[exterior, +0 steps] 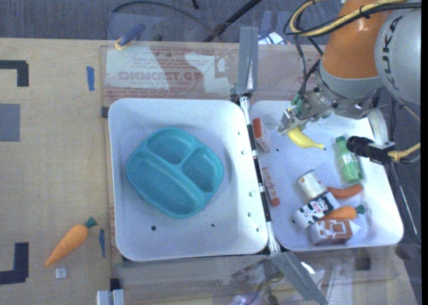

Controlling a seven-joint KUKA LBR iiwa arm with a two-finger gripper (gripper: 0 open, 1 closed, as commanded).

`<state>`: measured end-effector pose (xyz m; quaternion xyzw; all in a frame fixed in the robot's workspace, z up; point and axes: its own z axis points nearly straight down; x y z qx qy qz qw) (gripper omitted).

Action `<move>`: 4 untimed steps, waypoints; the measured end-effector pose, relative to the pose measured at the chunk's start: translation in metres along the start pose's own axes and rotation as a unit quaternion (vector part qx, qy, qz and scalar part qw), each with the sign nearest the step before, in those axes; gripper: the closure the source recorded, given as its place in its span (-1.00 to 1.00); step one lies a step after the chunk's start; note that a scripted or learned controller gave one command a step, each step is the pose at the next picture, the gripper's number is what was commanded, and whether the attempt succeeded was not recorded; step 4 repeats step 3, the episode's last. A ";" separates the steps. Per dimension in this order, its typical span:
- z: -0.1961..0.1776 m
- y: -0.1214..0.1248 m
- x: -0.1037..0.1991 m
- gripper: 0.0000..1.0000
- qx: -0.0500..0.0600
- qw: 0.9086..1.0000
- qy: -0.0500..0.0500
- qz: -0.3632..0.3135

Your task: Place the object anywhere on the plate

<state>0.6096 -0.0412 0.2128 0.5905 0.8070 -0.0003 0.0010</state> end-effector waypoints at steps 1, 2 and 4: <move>0.027 0.019 0.089 1.00 0.001 1.000 0.001 -0.019; 0.004 0.010 0.152 1.00 0.001 0.999 0.001 -0.040; 0.004 0.010 0.152 -1.00 0.001 0.999 0.001 -0.040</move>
